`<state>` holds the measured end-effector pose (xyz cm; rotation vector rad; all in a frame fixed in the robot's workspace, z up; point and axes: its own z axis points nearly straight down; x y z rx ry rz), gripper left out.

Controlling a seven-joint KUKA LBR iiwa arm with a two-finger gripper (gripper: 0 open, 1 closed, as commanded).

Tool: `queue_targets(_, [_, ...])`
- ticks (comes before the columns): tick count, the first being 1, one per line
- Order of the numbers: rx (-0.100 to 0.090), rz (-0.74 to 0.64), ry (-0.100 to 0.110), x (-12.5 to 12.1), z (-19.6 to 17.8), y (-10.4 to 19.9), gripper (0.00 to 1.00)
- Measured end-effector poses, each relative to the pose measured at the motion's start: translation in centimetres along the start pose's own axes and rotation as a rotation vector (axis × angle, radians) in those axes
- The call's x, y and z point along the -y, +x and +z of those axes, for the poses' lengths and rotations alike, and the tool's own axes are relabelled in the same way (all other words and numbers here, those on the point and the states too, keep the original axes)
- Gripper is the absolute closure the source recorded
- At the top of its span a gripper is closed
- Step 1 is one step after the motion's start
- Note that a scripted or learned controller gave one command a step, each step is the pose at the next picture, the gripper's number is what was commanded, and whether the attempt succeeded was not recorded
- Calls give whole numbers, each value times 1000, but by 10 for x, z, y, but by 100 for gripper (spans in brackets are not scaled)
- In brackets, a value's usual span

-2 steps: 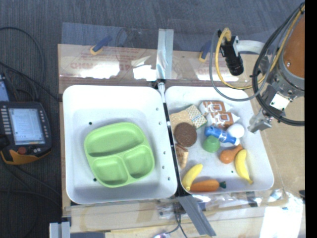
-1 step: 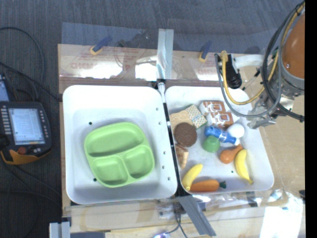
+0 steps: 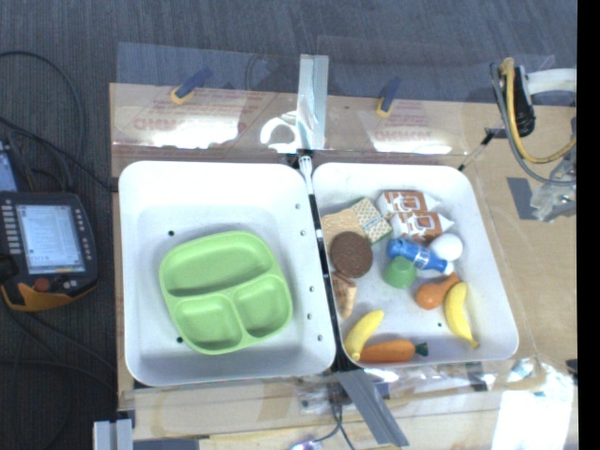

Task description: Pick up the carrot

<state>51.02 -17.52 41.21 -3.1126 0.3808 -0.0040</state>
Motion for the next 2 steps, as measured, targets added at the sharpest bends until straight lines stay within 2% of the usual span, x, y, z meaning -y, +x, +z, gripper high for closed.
queue_targets(1, [9,-37,4,-24,62,9,100])
queue_targets(2, [9,-36,3,-38,132,-8,100])
